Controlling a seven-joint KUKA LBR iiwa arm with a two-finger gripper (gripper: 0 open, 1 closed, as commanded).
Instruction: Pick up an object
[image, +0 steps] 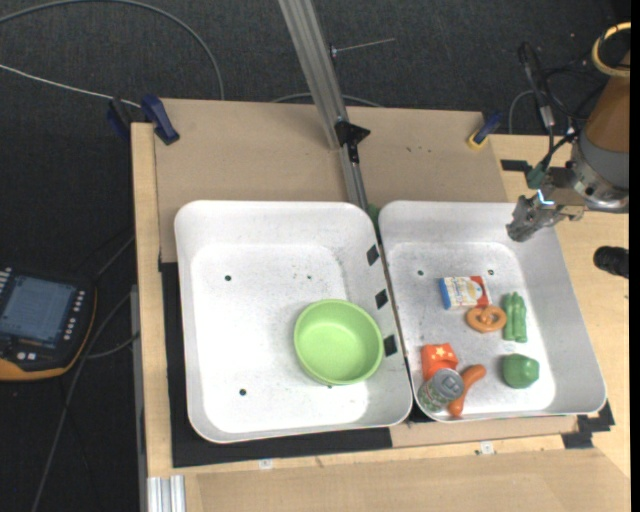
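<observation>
Over the far right corner of the right bin (560, 300), the gripper (527, 220) is seen hanging above the rim; whether it is wide or narrow cannot be told. Nothing is seen held. Candidate objects are clustered in that bin: a small box (462, 291), an orange pretzel shape (486, 319), a green pod (515, 317) and a green lump (519, 371). All are judged light, stiff and slightly slippery. The box is best taken across its short sides.
</observation>
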